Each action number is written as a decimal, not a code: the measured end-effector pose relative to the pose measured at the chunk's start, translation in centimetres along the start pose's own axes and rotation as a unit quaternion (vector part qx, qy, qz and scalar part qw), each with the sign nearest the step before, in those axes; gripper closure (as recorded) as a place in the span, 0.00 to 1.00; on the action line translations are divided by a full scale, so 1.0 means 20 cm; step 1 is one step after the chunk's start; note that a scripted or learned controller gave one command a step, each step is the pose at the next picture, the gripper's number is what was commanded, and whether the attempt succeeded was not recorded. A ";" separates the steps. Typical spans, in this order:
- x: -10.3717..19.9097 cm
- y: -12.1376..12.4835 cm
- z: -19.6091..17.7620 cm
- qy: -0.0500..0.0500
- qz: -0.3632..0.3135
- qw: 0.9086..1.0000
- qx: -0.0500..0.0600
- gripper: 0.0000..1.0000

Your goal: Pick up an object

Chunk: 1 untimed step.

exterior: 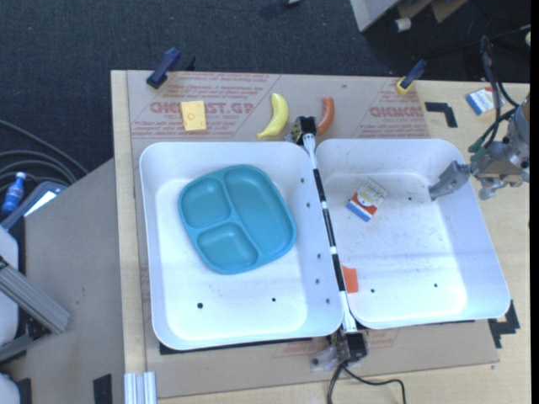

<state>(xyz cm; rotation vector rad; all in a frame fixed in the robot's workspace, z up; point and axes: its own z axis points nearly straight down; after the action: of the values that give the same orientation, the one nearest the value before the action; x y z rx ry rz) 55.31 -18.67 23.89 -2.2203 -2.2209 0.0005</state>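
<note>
**Gripper at the right bin's edge, small box lying apart**

You see the gripper (468,178) at the right bin's (421,310) far right rim, the arm cut off by the frame. Two grey fingers (444,181) seem spread, nothing between them, though blur makes that uncertain. A small red, white and blue box (365,201) lies left of it. The left bin (236,310) holds a blue divided plate (237,218).

Robotics lab: plywood bench (227,99) w/ two white bins (168,293) clamped side by side, toy banana (274,116) & blue divided plate (237,218) as props, cables (34,154) on dark carpet
</note>
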 end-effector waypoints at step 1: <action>0.40 0.16 0.72 0.001 -0.001 1.000 0.002 0.00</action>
<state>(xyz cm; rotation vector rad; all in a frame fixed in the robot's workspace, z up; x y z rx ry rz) 58.41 -10.58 9.41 -2.2166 -2.2196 0.0028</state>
